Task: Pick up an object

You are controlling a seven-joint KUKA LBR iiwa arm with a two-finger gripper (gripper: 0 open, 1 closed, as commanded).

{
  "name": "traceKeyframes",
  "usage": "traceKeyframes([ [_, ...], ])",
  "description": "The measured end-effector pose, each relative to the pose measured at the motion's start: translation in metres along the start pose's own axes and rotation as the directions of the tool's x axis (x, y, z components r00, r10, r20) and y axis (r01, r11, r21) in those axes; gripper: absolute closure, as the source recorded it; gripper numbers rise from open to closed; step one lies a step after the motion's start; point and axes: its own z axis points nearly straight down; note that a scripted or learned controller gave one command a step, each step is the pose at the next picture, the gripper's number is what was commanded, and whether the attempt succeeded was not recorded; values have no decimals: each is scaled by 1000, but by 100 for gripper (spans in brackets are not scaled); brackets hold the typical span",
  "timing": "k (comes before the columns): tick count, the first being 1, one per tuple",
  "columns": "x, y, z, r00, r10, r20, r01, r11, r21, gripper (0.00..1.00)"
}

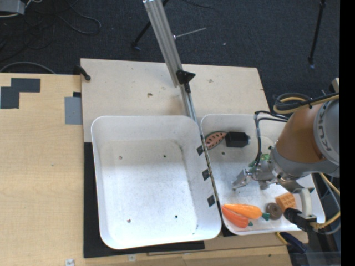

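hand (242, 180) low in right bin (244, 123) | grip unclear | orange carrot (242, 212) just below, apart

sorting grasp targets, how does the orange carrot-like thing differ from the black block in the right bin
The carrot-shaped object is orange and long, tapering; the black block is dark, short and boxy. The carrot-shaped object lies at the right bin's near edge, the black block near its far edge. Both rest apart from the end effector.
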Motion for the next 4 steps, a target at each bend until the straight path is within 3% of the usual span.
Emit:
traceKeyframes([
  [1,-1,0,-11,1000,6,-2,-6,1000,1,100],
  [3,-13,-1,-100,1000,-3,1,3,1000,-4,100],
  [4,-14,0,-122,1000,-2,1,2,1000,-2,100],
])
